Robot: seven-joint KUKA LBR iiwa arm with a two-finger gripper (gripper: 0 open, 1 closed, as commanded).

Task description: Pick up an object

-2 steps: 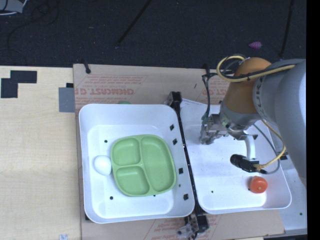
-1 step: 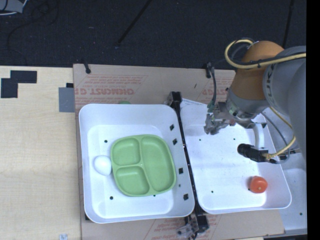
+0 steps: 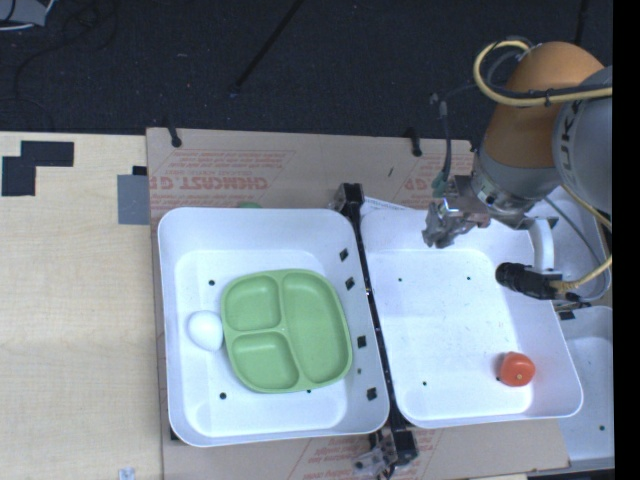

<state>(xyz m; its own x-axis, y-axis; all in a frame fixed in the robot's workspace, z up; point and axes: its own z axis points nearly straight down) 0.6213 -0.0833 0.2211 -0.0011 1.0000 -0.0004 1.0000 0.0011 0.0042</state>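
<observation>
A small orange-red round object [image 3: 516, 369] lies in the right bin [image 3: 440, 318], near its front right corner. A green three-compartment plate [image 3: 286, 329] fills the middle of the left bin [image 3: 185, 258], and a white egg-like ball [image 3: 205, 330] rests against the plate's left edge. My gripper [image 3: 447, 223] hangs over the back rim of the right bin, well away from the orange object, with nothing visible between its fingers.
A black divider strip [image 3: 362, 298] runs between the two bins. A black handle-like part [image 3: 528, 279] juts over the right bin's right rim. Cardboard [image 3: 280, 173] lies under the bins, with a wooden bench top [image 3: 70, 298] to the left.
</observation>
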